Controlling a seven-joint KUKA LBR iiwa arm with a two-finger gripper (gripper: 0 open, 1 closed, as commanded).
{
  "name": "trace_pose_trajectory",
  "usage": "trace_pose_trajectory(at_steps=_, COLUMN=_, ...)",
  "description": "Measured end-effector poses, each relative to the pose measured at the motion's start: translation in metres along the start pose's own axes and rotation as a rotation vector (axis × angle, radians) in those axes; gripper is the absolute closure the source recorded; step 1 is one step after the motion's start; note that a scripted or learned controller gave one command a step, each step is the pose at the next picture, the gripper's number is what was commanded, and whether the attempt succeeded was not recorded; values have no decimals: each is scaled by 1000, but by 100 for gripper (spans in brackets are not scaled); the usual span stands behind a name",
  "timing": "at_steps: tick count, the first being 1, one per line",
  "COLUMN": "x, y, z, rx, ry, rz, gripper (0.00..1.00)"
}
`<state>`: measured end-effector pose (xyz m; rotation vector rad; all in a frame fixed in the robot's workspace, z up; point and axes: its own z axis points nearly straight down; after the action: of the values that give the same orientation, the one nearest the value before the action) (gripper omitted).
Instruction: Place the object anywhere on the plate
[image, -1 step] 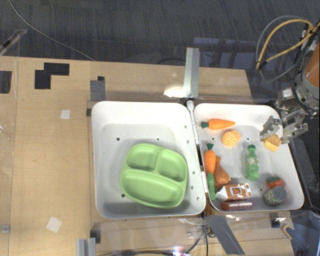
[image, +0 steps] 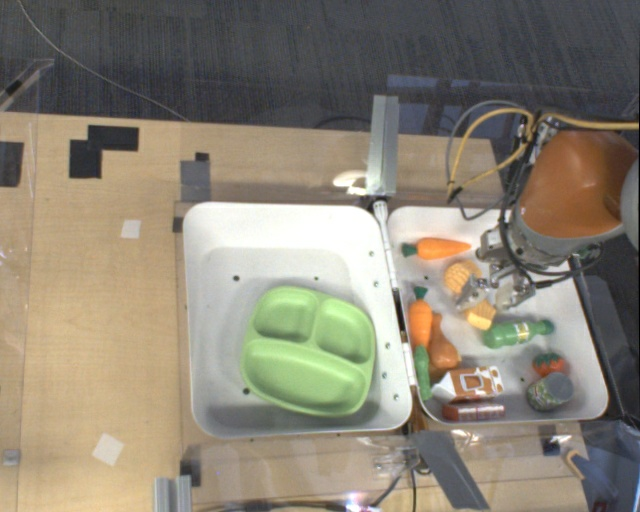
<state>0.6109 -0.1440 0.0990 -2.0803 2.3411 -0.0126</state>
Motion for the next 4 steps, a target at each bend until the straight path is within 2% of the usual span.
trace_pose_trajectory(at_steps=1, x=-134, y=3, z=-92, rx=4, ry=-6, rz=-97, gripper=100)
trace_pose_trajectory(at_steps=2, x=-184, y=71, z=-137, rx=-3, ry=-4, rz=-222, gripper=100)
trace_pose_trajectory(at_steps=3, x=-262, y=87, z=-73, rx=-11, ry=-4, rz=-13, gripper=100)
trace_pose_trajectory(at_steps=4, x=-281, y=41, z=-179, rx=5, ry=-7, rz=-96, gripper=100)
